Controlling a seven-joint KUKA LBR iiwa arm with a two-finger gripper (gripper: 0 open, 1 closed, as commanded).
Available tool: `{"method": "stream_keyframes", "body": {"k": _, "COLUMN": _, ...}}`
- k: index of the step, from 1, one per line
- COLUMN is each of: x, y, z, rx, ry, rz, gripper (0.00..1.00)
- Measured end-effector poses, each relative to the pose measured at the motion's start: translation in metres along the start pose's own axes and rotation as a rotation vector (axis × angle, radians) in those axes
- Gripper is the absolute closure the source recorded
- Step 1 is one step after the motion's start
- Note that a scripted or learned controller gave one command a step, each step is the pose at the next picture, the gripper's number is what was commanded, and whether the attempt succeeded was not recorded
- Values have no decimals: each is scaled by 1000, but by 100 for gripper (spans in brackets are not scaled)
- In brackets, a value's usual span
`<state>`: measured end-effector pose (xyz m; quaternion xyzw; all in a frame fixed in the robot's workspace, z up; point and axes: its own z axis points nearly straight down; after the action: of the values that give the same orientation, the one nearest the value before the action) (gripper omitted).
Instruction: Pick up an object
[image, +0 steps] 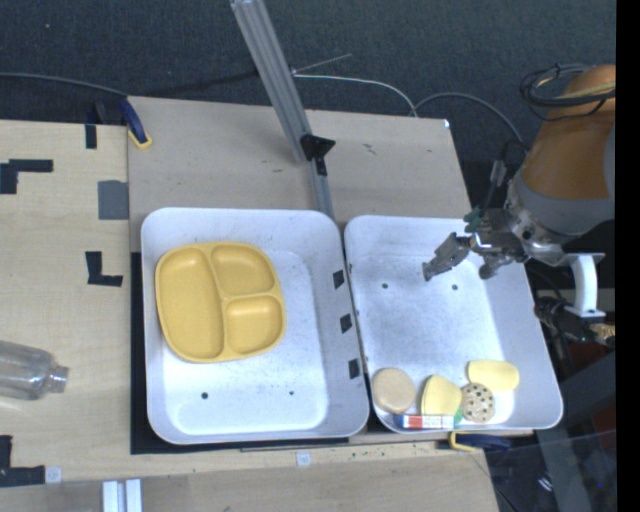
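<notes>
Small toy food pieces, a tan round bun, a yellow wedge, a speckled cookie and a yellow slice, cluster at the near edge of the right white bin. The gripper hovers above the bin's far half, well apart from them, jaws spread and holding nothing. Bare floor lies between; the bin wall crowds the cluster's near side.

No legible text, seemingly, anywhere.

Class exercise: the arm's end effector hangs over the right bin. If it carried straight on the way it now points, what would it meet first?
Probably the bare floor of the right bin. The end effector points down and leftward there, well short of the toy foods along the near wall. Depth is uncertain.
</notes>
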<state>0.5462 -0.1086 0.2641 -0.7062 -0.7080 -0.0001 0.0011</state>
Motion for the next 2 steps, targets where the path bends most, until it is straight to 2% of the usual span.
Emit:
{"method": "stream_keyframes", "body": {"k": 1, "x": 1, "y": 0, "z": -10, "rx": 1, "ry": 2, "rz": -3, "gripper": 100}}
{"method": "stream_keyframes", "body": {"k": 2, "x": -2, "y": -35, "z": 148, "rx": 10, "ry": 0, "rz": 3, "gripper": 100}}
